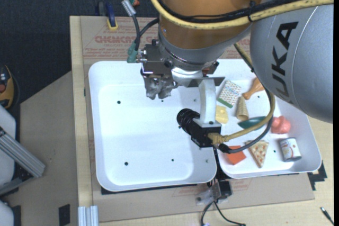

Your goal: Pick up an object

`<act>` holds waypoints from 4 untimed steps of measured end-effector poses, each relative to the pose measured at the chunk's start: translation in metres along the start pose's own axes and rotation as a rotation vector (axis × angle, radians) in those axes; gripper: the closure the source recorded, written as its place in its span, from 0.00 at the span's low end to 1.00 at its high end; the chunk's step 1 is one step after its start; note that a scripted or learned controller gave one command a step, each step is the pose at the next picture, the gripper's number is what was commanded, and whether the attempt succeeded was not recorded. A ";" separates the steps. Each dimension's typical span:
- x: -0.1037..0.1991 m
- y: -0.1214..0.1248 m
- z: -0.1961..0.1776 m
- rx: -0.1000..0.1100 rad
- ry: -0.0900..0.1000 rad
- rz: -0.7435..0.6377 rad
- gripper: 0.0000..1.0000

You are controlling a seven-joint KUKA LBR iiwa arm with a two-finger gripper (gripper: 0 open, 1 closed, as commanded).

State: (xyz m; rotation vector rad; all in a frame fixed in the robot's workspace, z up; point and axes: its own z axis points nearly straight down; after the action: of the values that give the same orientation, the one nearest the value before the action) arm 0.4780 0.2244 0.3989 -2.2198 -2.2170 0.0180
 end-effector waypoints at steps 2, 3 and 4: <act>0.000 0.000 0.003 0.000 0.000 0.000 1.00; -0.001 0.000 -0.114 -0.025 0.012 -0.003 1.00; 0.000 0.000 -0.014 0.000 0.000 0.000 1.00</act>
State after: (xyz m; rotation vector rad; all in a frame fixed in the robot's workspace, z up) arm 0.4781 0.2244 0.4131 -2.2194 -2.2175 0.0183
